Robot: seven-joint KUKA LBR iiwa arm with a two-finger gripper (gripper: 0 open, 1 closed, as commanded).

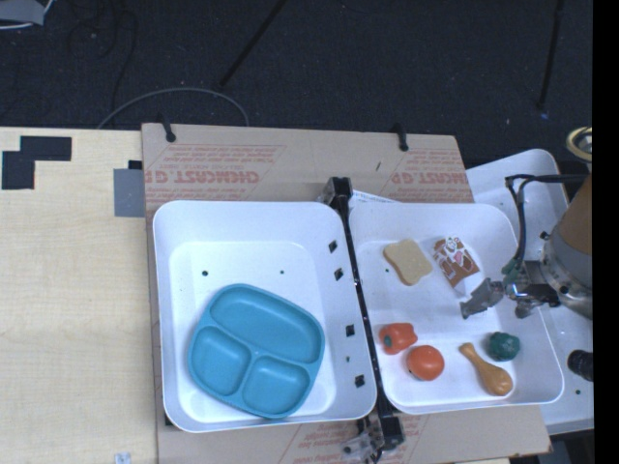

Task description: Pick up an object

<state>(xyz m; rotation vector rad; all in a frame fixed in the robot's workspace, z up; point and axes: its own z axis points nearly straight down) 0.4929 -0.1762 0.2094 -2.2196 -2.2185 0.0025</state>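
Two shallow white bins sit side by side on a sheet of printed cardboard laid over the tabletop [68,288]. The left bin [184,230] holds a blue divided plate [254,350] with three compartments, lying toward the bin's near side. The right bin [503,222] holds the loose objects: a tan slice of toast [407,261] near the far left, a small printed packet [456,260] just beside it to the right, a red pepper-like piece [397,337] close to the divider, an orange-red tomato [425,362] just beside that, a tan drumstick shape [486,369] lying at a slant near the front wall, and a dark green round item [502,345] just above the drumstick's thick end. The arm comes in from the right edge, and its gripper [495,294] hangs over the right part of the right bin, between the printed packet and the dark green item. One dark grey finger juts left and downward toward the bin floor; whether the fingers are clenched or released cannot be told at this angle, and no object is visible between them.
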